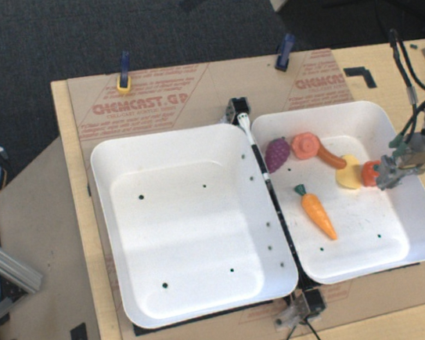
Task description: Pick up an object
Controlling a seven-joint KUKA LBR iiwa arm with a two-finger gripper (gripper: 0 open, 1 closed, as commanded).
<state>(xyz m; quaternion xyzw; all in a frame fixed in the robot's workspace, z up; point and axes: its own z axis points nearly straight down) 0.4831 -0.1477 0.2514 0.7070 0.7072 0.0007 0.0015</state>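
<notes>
Red toy (368,173) touching end effector (385,173), right bin (421,241)

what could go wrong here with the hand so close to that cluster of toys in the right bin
The hand sits right against the small red piece and the yellow piece, so it may push them instead of gripping one. It is also near the right bin wall, leaving little room. The orange curved toy touches the yellow piece and could get dragged along.
</notes>
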